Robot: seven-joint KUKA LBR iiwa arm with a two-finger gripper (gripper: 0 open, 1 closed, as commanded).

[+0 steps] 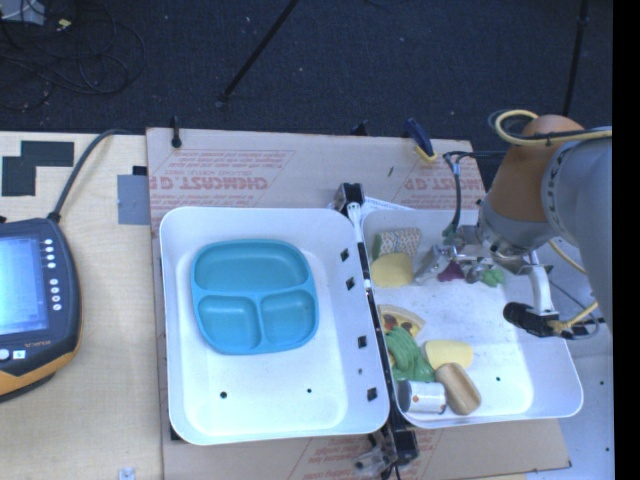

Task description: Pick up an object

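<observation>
In the right-hand shallow white bin [560,393] on the worktop [90,398], the grey arm with its orange band [525,173] leans in from the right, its tool [455,265] lowered near the bin's back edge amid a knot of small parts. Whether the tool is open or closed cannot be told from this slanted overhead view; nothing can be seen gripped in it, and a small green piece [492,277] just beside it is too blurred to name. The candidates for picking lie scattered in this bin: a pale yellow block [391,269] and a patterned grey-green card [397,241] at the back left, near the tool; a flat yellow-and-red slice-shaped toy [400,319], a crumpled green soft item [406,354], a yellow oval piece [449,353], a tan cylinder [460,388] and a small white-and-silver can [426,398] crowded toward the front, well apart from the tool. The jumble looks like deliberate clutter for grasp trials. The left white bin [200,388] holds a blue three-compartment plastic tray [254,295], lying flat. A black-and-yellow handheld control pendant [30,293] rests at the worktop's left, cut off by the frame. The arm's body hides the bin's back right corner.
</observation>
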